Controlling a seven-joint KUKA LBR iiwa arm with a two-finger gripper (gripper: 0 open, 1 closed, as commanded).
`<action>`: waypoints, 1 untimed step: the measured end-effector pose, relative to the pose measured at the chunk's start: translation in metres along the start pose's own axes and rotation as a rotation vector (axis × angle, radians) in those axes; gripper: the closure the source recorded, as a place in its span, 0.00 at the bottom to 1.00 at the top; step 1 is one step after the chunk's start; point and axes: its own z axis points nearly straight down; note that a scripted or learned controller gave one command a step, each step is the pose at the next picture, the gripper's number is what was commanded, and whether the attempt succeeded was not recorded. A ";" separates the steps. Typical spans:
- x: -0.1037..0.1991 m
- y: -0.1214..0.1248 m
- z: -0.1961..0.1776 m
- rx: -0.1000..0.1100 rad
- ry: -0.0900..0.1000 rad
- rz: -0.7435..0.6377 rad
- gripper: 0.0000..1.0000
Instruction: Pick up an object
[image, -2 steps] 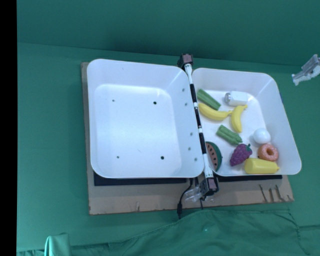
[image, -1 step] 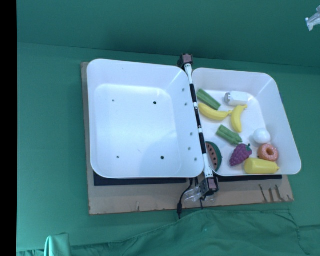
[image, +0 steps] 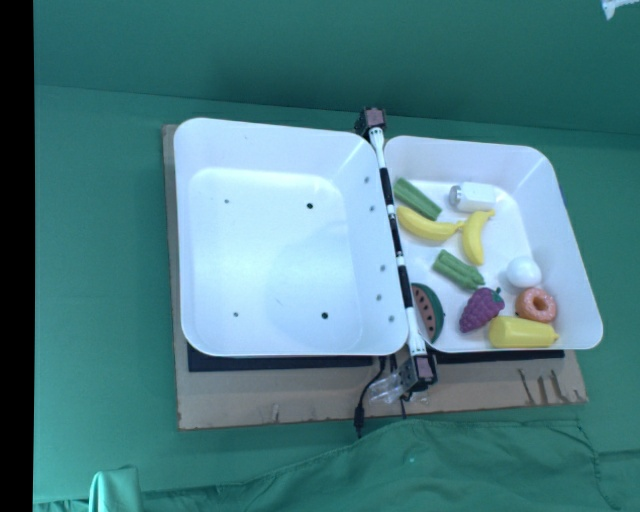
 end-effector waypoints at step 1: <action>-0.024 0.032 0.001 0.002 0.000 0.005 0.00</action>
